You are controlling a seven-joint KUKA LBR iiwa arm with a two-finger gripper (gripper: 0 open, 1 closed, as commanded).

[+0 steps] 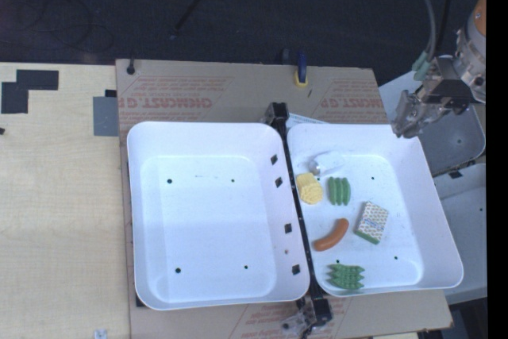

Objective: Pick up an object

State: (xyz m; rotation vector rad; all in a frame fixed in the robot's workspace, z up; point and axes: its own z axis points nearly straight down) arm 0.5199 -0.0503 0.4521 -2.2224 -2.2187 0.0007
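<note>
Sausage in right bin, well apart from fingers, finger state unclear

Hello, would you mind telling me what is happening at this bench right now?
The arm's gripper hangs above the far right corner of the right bin, holding nothing. In that bin lie a yellow corn piece, green pea pods, an orange sausage, a small box, a white item and a second green bunch. Nothing has been picked yet.
</note>
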